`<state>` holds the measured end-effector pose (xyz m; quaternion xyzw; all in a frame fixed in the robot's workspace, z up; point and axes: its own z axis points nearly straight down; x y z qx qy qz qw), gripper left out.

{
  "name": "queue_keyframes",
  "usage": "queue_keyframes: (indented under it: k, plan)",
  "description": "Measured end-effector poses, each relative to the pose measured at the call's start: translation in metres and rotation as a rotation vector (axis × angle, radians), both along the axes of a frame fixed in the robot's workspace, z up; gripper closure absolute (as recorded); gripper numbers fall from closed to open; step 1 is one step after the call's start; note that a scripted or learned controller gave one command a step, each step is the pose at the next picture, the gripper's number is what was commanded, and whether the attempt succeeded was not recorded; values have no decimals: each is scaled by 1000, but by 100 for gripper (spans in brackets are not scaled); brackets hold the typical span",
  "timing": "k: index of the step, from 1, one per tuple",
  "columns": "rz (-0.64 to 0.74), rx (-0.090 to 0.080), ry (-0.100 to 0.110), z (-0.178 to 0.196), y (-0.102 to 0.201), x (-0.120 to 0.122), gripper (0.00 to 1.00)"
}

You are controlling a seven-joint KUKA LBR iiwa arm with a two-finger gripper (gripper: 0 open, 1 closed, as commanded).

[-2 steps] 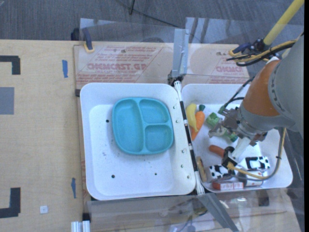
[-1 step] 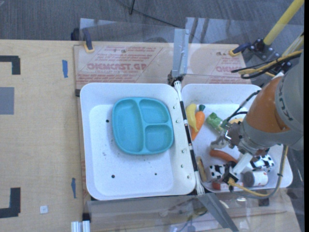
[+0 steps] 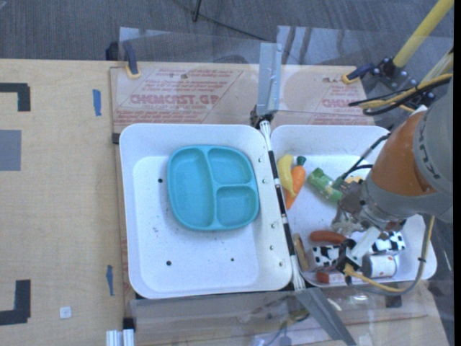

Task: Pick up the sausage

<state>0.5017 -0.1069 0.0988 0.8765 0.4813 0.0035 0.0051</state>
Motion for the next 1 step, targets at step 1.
queue_keyframes:
  k: [1]
  plan:
    - [15,6,14,85,24,53,100]
